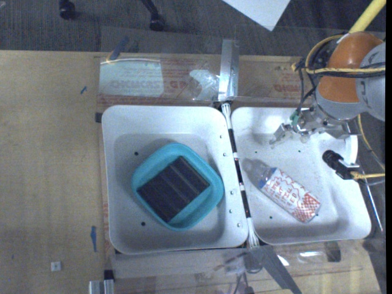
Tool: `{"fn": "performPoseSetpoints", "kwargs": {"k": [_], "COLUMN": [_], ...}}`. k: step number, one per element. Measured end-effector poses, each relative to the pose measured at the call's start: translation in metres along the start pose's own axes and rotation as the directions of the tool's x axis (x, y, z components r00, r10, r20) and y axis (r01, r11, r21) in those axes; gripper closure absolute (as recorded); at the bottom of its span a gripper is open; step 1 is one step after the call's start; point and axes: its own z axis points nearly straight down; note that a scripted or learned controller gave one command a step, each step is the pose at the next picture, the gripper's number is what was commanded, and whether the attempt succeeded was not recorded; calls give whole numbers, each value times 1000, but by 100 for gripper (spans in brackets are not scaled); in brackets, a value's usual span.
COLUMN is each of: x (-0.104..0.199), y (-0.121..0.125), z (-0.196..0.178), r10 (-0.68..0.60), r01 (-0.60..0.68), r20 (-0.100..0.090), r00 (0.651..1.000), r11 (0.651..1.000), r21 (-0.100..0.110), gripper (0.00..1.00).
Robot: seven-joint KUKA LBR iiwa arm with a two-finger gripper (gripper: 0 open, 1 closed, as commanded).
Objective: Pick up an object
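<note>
A clear plastic bottle [285, 192] with a red and white label lies on its side in the right bin [343, 225], cap end toward the upper left. In the left bin [119, 133] a teal square bowl [208, 176] holds a black ridged block [173, 187]. My gripper [283, 132] hangs over the back of the right bin, up and to the right of the bottle's cap and apart from it. Nothing shows between its tips. The orange band of the arm [349, 60] is at the far right.
A metal divider bracket [228, 72] stands behind the seam between the bins. A crumpled clear wrapper [202, 81] lies on the bench behind the left bin. The right bin's floor around the bottle is bare.
</note>
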Motion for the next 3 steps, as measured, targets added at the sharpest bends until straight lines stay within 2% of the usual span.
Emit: {"fn": "performPoseSetpoints", "kwargs": {"k": [1, 2, 3], "x": [-1, 8, 15], "y": [-52, 25, -57], "z": [27, 27, -7], "r10": [-418, -498, -665], "r01": [418, 498, 665], "r20": [-1, -7, -4], "r00": [909, 867, 747], "r11": [909, 867, 747], "r21": [-1, 6, -1], "gripper": [0, 0, 0]}}
